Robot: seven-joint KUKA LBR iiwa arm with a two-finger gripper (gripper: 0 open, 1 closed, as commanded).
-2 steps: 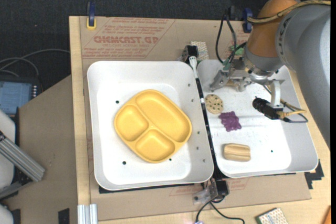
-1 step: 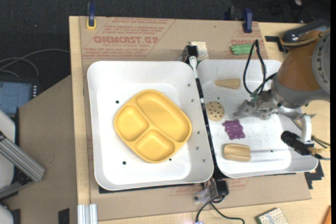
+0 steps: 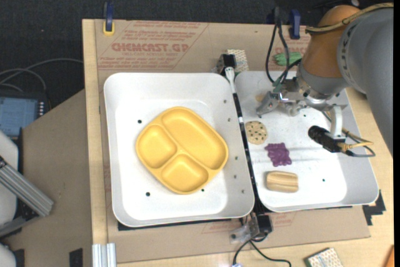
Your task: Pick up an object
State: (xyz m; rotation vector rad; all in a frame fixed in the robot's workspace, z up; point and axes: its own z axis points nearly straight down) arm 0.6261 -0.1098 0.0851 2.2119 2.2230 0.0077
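Observation:
My gripper (image 3: 281, 105) hangs low over the far end of the right bin (image 3: 356, 194), open, with nothing between its fingers. Three items lie in that bin, nearer the camera than the gripper. A round tan cookie (image 3: 255, 132) rests by the bin's left wall. A purple bunch of grapes (image 3: 278, 153) lies in the middle. A tan bread roll (image 3: 282, 181) sits near the front. All three lie apart from the gripper.
The left bin (image 3: 122, 109) holds a yellow divided plate (image 3: 180, 149). A ridge (image 3: 240, 134) where the two bin walls meet runs just left of the cookie. A green thing (image 3: 289, 59) lies on the bench behind the right bin.

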